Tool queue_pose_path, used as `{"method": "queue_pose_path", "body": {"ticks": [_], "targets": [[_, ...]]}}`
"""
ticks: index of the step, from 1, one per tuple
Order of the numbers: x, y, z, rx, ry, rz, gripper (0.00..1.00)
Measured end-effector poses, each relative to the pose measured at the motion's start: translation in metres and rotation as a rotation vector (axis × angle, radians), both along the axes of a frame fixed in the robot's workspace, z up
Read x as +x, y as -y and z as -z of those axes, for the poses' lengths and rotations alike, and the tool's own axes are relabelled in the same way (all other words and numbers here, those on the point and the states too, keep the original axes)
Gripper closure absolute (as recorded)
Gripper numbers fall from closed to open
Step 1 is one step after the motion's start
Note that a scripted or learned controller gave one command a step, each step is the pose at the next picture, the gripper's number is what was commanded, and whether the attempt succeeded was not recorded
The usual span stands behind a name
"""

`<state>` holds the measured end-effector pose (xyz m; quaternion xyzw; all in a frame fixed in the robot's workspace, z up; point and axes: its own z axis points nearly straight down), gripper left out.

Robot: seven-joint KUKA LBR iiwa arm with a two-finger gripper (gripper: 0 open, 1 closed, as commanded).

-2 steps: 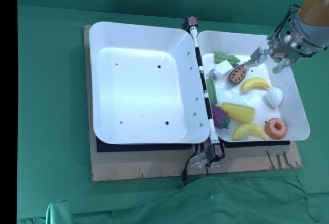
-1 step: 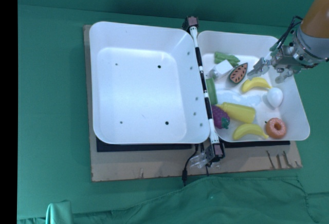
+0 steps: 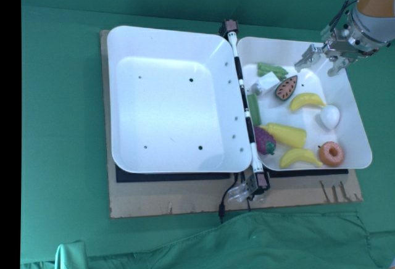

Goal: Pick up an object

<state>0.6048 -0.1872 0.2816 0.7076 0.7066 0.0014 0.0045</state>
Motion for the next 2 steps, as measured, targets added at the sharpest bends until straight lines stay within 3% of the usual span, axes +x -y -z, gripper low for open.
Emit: {"method": "queue_pose_path", "body": {"ticks": [1, 2], "targets": [[-0.058, 0.000, -0.023, 0.004, -0.006, 0.004, 0.00], [-0.123, 0.001, -0.016, 0.004, -0.010, 0.006, 0.00]]}}
